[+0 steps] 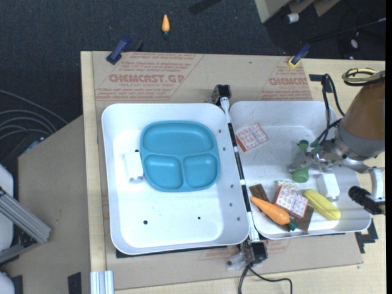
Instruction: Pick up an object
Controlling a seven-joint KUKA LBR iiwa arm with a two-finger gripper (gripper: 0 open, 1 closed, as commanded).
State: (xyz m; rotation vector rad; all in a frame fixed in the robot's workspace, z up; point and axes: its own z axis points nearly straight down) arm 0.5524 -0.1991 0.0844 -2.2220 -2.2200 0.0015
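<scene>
My gripper [305, 162] is low in the right bin [275, 118], near its middle right, with the grey arm and its orange band [365, 112] coming in from the right. A small green object [300, 176] lies just below the gripper tip, touching or very close to it. Another small green bit [302, 144] sits just above it. Along the bin's front lie an orange carrot [270, 210], a red-and-white patterned box [291, 199] on a brown bar [257, 192], and a yellow corn cob [323, 204]. A patterned card [251, 136] lies at the bin's back left.
The left bin [122, 164] holds a blue divided plate [179, 155] and a small white piece [131, 165]. A white block [331, 185] lies by the corn. The divider rail [236, 164] runs between the bins. Cables hang at the right.
</scene>
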